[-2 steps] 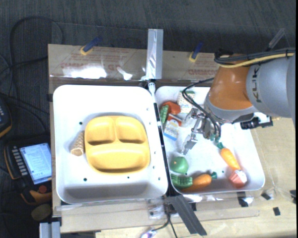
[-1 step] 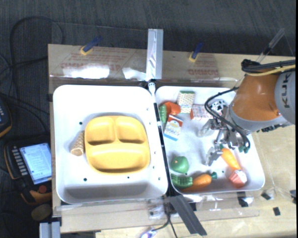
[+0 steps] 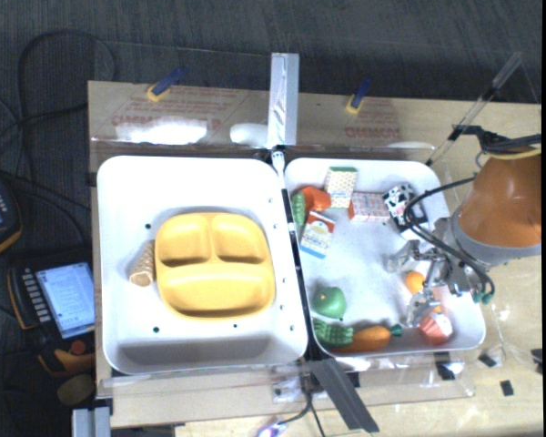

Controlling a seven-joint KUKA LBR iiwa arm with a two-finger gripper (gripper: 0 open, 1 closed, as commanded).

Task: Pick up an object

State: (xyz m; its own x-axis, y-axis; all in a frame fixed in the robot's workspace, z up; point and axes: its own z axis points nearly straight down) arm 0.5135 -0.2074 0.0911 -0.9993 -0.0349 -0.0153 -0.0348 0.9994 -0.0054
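Reaching in from the right, the grey arm's gripper (image 3: 425,285) is hanging low over the right bin (image 3: 364,244), its metal fingers (image 3: 402,260) standing apart around a small orange ball (image 3: 416,281) without clearly clamping it. Just below the ball, a red toy (image 3: 435,328) is lying by the bin's near right corner, while a carrot (image 3: 371,338), a green apple (image 3: 328,300) and small food cartons (image 3: 341,182) are sitting farther left. Beside it, the left bin (image 3: 118,244) is holding a yellow divided tray (image 3: 215,262) and a waffle cone (image 3: 144,264).
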